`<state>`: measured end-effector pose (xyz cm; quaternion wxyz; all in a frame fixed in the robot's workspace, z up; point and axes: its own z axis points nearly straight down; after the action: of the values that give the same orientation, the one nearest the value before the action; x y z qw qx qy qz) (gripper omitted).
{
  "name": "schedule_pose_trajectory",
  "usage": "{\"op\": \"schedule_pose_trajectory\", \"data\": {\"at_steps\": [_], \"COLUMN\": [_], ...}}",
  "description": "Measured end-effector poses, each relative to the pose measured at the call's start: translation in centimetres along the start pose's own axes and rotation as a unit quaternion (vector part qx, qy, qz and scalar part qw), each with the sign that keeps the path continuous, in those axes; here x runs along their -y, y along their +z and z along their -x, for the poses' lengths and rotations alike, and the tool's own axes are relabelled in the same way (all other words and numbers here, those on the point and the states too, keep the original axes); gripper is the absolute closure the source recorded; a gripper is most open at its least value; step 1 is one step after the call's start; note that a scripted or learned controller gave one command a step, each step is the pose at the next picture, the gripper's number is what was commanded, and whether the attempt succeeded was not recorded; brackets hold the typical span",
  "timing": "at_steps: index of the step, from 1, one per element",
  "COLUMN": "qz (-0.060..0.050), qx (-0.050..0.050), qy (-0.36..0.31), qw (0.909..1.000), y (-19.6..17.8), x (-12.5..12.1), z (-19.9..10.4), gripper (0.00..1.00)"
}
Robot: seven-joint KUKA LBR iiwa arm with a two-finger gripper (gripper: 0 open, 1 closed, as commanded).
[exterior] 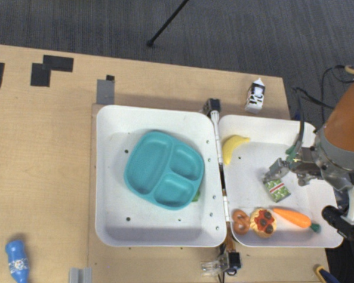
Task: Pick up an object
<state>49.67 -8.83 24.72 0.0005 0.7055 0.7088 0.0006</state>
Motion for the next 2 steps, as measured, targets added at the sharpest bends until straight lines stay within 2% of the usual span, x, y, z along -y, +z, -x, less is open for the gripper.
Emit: {"op": "schedule_pose_trajectory", "data": {"at_steps": [1, 2], "qz": [0.000, 0.003], "qx": [0.001, 0.002], "qy": [-0.028, -0.086], "qw": [0.9996, 0.9963], "y": [4.9, 16.0], "x": [-4.1, -4.5], "z": [5.9, 7.4], "gripper": [0.00, 0.00]}}
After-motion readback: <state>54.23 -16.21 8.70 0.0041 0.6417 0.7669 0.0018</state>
